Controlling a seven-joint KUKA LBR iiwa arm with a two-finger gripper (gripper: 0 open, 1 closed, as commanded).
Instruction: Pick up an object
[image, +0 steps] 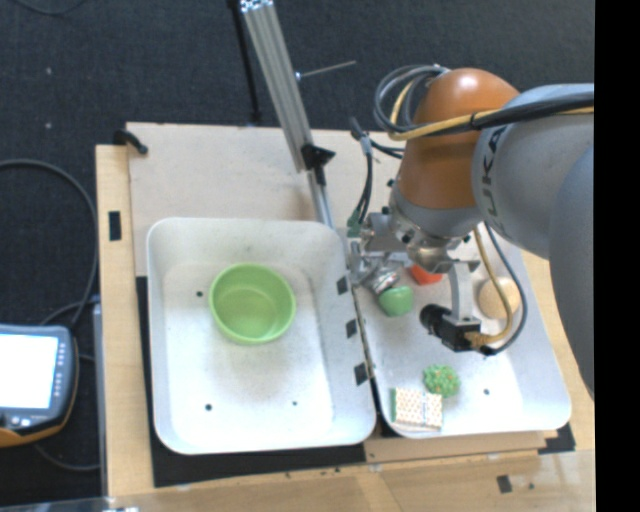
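My gripper (384, 278) hangs under the orange wrist band, over the left part of the right bin (520, 400). A small green round object (397, 300) sits right at its lower end, touching or just below it; I cannot see whether it is held. A red-orange object (428, 272) peeks out beside the wrist. A bumpy green piece (440, 379) and a patterned pale block (417, 407) lie near the bin's front edge. A beige round object (497, 297) lies to the right, partly behind cables.
The left bin (180, 400) holds a light green bowl (252, 302). A black part on the arm's cabling (450, 328) hangs low over the right bin. A slanted metal post (290, 110) rises behind the bins. The divider between the bins runs just left of the gripper.
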